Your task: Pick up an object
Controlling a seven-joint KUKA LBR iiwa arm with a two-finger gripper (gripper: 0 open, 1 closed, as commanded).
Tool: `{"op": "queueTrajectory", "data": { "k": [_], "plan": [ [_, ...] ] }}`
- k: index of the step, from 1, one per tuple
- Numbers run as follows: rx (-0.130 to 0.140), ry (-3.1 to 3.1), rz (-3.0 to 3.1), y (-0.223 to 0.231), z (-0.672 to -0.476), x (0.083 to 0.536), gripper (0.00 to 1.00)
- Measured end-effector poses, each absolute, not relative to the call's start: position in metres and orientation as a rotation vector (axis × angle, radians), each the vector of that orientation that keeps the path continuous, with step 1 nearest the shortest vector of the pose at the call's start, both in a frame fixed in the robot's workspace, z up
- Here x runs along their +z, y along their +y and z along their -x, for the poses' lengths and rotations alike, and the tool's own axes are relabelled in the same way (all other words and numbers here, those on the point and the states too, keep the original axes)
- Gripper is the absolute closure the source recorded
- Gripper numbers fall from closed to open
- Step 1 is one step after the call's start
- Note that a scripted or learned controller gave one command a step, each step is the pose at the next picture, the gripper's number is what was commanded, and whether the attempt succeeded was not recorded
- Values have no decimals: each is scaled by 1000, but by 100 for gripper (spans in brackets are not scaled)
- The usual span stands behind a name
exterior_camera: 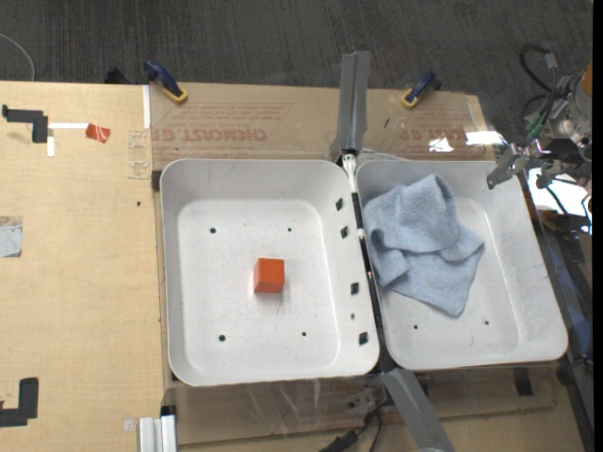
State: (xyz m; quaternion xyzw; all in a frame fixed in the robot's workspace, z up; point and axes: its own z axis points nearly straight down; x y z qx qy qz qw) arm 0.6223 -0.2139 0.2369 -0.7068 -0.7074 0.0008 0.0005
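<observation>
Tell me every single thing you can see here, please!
Small orange cube-shaped block: one, orange, middle of the left bin.
Crumpled light-blue cloth: one, light blue, in the right bin, toward its left side.
Shallow white plastic bins: two, white, side by side on the bench.
Blue-and-yellow spring clamps: two, along the bench's far edge.
Small red tag: one, red, on the wooden board at far left.
Robot's metal pincer: one, grey, over the right bin's far right corner.

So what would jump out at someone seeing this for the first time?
Probably the small orange block, sitting alone near the middle of the left bin. Next, the crumpled blue cloth heaped in the right bin, against its left wall. The robot's hand sits by that bin's far right corner.
</observation>
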Motion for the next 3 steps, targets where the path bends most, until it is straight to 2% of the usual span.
{"op": "queueTrajectory", "data": {
  "k": [1,2,3],
  "plan": [
    [-4,-2236,2201,-209,-586,94,0],
    [-3,-2235,2206,-211,-586,104,100],
    [2,-2245,2200,-199,-604,235,100]
  ]
}}
